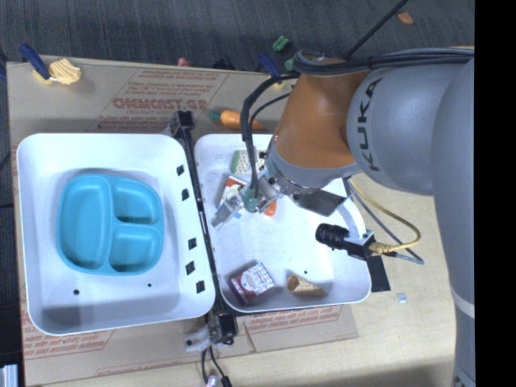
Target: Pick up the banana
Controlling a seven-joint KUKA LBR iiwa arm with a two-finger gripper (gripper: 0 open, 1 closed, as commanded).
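A pale wooden worktop (403,329) is covered by printed brown cardboard (153,95). Beyond its far edge, dark grey carpeted floor (121,10) is seen.

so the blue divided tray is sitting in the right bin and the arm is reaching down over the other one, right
Not quite: the camera view shows the blue divided tray in the left bin, not the right. The arm reaches down over the other one, the right bin, which holds the small items.
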